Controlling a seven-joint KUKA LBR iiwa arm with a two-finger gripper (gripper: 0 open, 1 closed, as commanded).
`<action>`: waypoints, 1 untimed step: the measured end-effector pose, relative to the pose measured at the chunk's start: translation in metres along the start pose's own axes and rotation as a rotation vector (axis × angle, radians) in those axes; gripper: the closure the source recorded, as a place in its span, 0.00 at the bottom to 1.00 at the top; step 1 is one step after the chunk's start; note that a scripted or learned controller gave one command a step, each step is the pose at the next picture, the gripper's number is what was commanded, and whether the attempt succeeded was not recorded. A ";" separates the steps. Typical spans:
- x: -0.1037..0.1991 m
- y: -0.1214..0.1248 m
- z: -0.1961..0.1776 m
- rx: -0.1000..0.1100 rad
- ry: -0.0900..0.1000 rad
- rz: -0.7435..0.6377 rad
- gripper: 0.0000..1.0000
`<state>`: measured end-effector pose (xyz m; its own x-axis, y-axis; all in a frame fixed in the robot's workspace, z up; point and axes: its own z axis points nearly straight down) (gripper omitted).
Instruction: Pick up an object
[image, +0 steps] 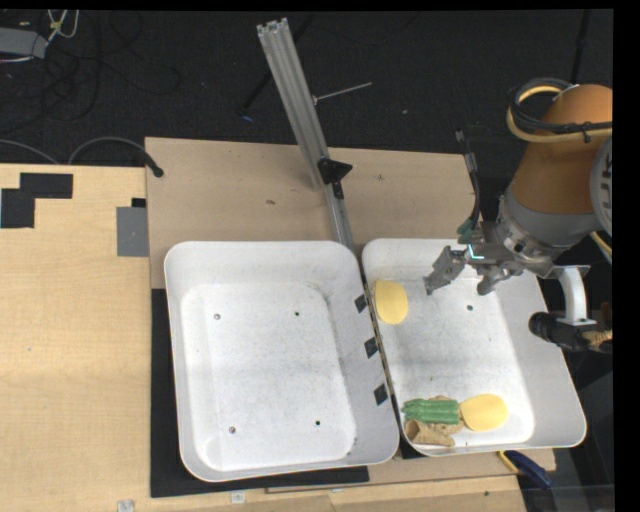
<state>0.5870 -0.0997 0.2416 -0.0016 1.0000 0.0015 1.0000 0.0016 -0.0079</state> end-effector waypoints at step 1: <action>-0.001 0.001 -0.003 -0.005 -0.001 0.002 0.00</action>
<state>0.5877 -0.1005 0.2440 0.0002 1.0000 0.0009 1.0000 -0.0002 -0.0027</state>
